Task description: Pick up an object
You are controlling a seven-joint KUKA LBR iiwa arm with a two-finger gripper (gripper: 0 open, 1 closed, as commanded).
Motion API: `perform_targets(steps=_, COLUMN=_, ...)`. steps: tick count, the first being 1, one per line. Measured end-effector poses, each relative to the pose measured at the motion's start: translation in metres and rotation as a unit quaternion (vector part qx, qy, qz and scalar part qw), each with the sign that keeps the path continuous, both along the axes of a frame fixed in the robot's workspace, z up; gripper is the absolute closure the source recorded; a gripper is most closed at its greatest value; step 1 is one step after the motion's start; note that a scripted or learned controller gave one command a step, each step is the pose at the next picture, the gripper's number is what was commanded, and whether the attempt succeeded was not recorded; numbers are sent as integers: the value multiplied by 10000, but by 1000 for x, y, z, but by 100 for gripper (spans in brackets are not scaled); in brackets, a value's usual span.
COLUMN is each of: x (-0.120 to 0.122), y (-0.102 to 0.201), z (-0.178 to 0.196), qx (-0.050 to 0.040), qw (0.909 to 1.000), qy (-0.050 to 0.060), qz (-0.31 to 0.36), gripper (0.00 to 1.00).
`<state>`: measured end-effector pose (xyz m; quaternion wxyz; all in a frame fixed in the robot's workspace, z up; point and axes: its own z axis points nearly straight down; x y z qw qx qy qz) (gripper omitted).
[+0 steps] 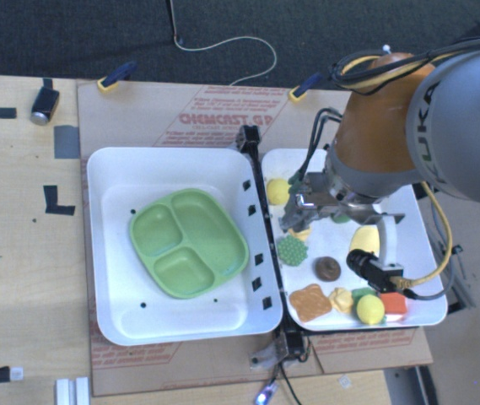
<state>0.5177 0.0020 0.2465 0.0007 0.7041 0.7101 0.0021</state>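
Near edge of right bin (432, 319): yellow ball (369, 310), toast piece (310, 302), brown disc (328, 268). Green broccoli (291, 250) just below gripper (300, 218); finger opening cannot be told. Left bin (109, 226): green divided plate (189, 241). Farther: yellow lemon (277, 191).

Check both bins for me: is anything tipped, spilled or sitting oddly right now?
Nothing looks spilled or damaged. The green divided plate lies flat but turned askew in the left bin. The toy foods sit loosely scattered in the right bin, under the gripper.
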Motion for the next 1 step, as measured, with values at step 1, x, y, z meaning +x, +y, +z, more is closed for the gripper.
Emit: perform_targets(steps=1, x=-34, y=77, z=161, qx=24, qw=10000, qy=-59, qz=19, gripper=100)
